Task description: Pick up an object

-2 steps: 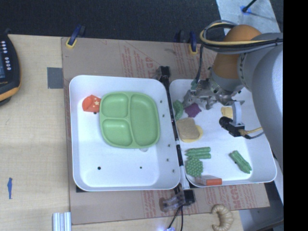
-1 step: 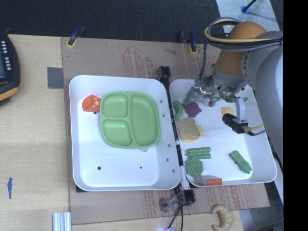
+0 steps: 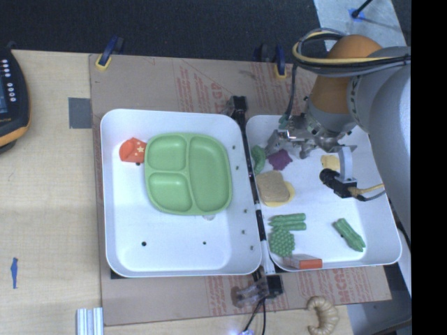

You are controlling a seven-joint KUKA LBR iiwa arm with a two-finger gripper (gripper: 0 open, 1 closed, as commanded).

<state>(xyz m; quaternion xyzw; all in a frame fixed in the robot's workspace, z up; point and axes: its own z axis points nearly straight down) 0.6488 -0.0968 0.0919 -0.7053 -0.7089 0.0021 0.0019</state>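
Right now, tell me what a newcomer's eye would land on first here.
The green divided plate sits in the middle of the left bin, a small red item at its upper left edge. In the right bin, the gripper hangs over the far end, near a purple piece and a tan sandwich-like toy.

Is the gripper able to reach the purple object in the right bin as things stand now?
Probably yes. The gripper is right beside the purple object in the right bin, and nothing lies on it. The green piece and the tan sponge-like block sit close, which may crowd the fingers.
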